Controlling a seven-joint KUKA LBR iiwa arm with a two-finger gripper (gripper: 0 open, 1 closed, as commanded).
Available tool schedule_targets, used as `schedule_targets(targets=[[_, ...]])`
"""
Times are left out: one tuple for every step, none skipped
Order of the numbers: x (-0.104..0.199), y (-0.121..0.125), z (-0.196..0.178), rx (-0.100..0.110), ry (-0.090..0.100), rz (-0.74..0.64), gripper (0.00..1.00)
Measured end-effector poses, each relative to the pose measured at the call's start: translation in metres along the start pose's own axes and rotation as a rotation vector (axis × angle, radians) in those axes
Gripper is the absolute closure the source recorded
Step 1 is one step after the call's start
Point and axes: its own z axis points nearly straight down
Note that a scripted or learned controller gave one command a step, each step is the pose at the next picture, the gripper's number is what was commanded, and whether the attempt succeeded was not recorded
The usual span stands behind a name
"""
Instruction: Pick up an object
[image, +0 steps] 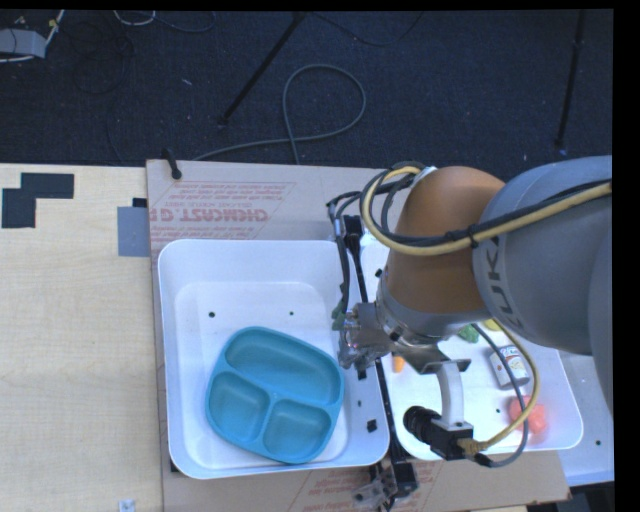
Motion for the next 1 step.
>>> schedule_targets(targets=[[-0.0016, 0.0001, -0.0009, -0.002, -0.001, 0.003, 0.0]])
